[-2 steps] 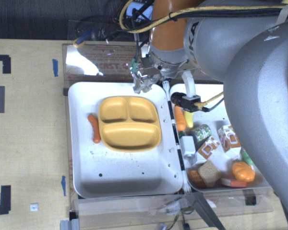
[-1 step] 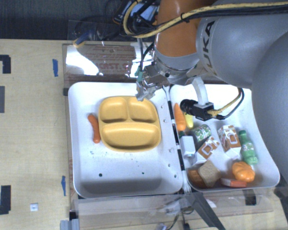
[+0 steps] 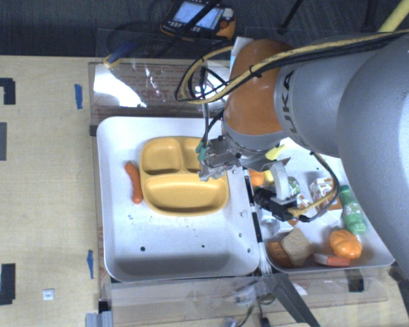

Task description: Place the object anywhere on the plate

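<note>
At the frame's middle, our gripper (image 3: 213,161) hovers over the plate's right rim; we cannot tell its state.

Nearest us, along the lower right, the right bin (image 3: 378,249) holds a bread slice (image 3: 298,245) and an orange fruit (image 3: 346,244). Farther up, the yellow plate (image 3: 180,182) sits in the left bin (image 3: 170,251), an orange sausage (image 3: 134,182) just beside it. We see no object clearly carried, so we judge placing undone; next we need a confirmed hold, then a lowering onto the plate.

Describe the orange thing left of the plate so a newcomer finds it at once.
Start at the left white bin. Beside the yellow divided plate, off its left edge, lies a small carrot on the bin floor. It is the slim orange-red stick there, apart from the food in the right bin.
</note>
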You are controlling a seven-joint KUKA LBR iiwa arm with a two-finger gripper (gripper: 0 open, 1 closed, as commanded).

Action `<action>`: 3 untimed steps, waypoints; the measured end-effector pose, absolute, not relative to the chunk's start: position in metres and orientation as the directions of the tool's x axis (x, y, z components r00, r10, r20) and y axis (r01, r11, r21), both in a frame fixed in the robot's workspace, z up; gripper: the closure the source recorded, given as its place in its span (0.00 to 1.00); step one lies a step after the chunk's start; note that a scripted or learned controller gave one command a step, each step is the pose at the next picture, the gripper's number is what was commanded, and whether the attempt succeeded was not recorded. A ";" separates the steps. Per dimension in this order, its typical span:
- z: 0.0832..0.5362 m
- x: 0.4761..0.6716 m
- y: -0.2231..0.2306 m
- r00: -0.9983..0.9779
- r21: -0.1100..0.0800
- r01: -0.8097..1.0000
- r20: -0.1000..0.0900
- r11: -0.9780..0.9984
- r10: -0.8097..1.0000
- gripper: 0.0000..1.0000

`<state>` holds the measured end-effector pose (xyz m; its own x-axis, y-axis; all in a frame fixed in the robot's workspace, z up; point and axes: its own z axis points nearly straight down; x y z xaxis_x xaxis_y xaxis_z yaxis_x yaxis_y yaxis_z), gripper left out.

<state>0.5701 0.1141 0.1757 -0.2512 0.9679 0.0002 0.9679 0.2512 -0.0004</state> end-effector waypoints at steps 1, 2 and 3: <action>0.176 0.570 0.114 -0.251 0.000 0.968 0.000 0.251 0.968 0.00; 0.186 0.571 0.114 -0.249 0.002 0.969 0.000 0.249 0.969 1.00; 0.186 0.651 0.078 -0.325 0.002 0.946 -0.001 0.325 0.946 1.00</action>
<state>0.6514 0.0776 0.1857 -0.3246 0.9458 -0.0011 0.9458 0.3246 0.0017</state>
